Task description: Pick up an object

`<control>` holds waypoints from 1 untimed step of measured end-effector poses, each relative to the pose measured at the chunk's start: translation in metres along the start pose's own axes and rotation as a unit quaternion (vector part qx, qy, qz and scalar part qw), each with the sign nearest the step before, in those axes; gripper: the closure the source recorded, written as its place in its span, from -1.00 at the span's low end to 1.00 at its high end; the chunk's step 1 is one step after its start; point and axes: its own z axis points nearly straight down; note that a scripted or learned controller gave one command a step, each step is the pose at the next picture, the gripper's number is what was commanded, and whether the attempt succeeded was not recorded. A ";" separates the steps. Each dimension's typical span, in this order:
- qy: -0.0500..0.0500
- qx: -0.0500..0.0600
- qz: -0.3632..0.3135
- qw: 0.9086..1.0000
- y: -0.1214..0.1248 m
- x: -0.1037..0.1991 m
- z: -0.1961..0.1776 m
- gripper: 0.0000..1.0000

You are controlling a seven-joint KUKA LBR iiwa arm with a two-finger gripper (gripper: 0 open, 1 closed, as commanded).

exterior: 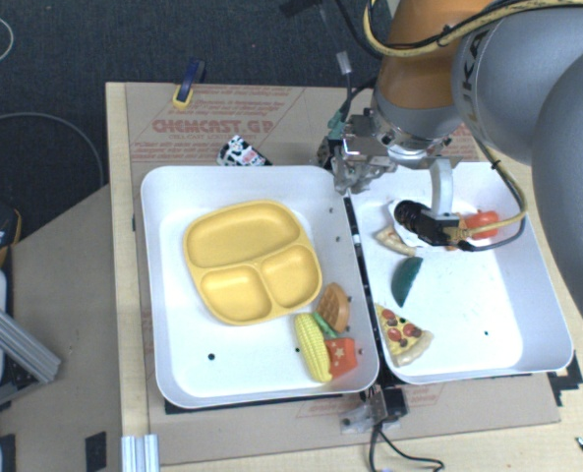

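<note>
Pincer [355, 172] hangs at the far end of the wall between bins, spread or pressed together I cannot tell; pale toy wedge [393, 238] lies just beside it, nearer the camera, in the right bin [468, 303], probably light, stiff, slick and flat, so take it across its narrow edges.

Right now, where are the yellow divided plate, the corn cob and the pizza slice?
yellow divided plate [244, 234], camera view, large compartment floor.
corn cob [314, 348], camera view, middle kernels.
pizza slice [405, 335], camera view, topped middle.
</note>
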 end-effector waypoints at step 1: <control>-0.001 0.003 0.004 1.000 -0.007 -0.017 0.014 1.00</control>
